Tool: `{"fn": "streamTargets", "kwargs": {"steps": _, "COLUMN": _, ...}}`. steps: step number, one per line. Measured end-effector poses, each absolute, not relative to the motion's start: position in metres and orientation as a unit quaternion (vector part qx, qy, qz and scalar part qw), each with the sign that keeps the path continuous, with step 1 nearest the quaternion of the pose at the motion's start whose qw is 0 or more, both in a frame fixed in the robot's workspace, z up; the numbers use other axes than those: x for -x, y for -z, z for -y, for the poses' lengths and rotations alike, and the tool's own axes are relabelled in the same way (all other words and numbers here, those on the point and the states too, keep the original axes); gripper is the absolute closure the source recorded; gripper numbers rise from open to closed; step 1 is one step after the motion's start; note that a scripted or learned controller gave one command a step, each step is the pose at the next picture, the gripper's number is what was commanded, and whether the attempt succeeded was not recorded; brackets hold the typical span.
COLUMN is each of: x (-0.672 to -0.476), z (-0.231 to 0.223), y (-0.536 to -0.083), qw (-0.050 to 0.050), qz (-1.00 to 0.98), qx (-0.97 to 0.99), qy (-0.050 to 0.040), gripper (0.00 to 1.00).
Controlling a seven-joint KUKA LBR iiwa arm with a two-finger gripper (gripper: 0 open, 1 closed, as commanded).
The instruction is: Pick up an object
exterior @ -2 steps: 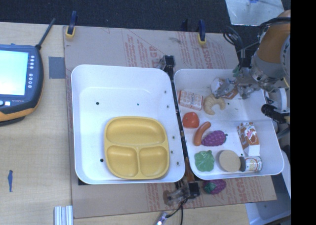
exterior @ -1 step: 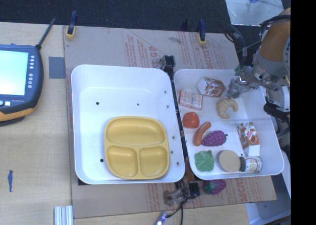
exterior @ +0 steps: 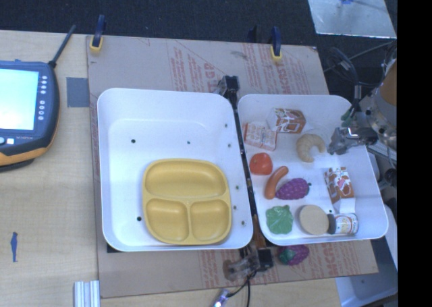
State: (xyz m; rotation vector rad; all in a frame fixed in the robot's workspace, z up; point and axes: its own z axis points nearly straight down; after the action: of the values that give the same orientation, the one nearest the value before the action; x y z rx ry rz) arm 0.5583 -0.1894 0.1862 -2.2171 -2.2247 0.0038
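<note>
Beige croissant-shaped toy (exterior: 310,146) in upper middle of right bin (exterior: 375,184), just left of gripper (exterior: 339,141); not touching it as far as visible. Gripper at bin's right wall, metal, low over bin floor; grip state impossible to tell, nothing seen between its tips.

Around the croissant: brown-and-white carton (exterior: 289,121) above left, pinkish-white packet (exterior: 260,135) to the left. Below these, red tomato (exterior: 260,163), orange-red sausage (exterior: 276,181) lying at a slant, purple grape bunch (exterior: 293,189) touching sausage's lower end. Along near edge: green leafy piece (exterior: 279,219), tan round disc (exterior: 313,220), small can (exterior: 345,224) on its side just beside disc. Red-and-white wrapper (exterior: 339,185) near right wall, below gripper.

Left bin (exterior: 115,117) alongside, holding yellow divided tray (exterior: 187,201) with three compartments, set toward near right corner.

Both bins on brown cardboard sheet (exterior: 196,63), fastened to wooden surface (exterior: 40,231) by two blue-and-yellow clamps (exterior: 98,34) at far edge. Second purple-green piece (exterior: 294,254) outside bins, on cardboard by near edge. Tablet-like pendant (exterior: 23,110), orange-rimmed with pale screen, at far left of surface.
</note>
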Motion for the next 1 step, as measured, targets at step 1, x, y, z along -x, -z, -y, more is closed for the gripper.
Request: {"fn": "streamTargets", "kwargs": {"steps": 1, "x": -0.5679, "z": 0.1255, "y": -0.2105, "qw": 0.0, "qz": 0.71, "qx": 0.705, "qy": -0.001, "gripper": 1.0}}
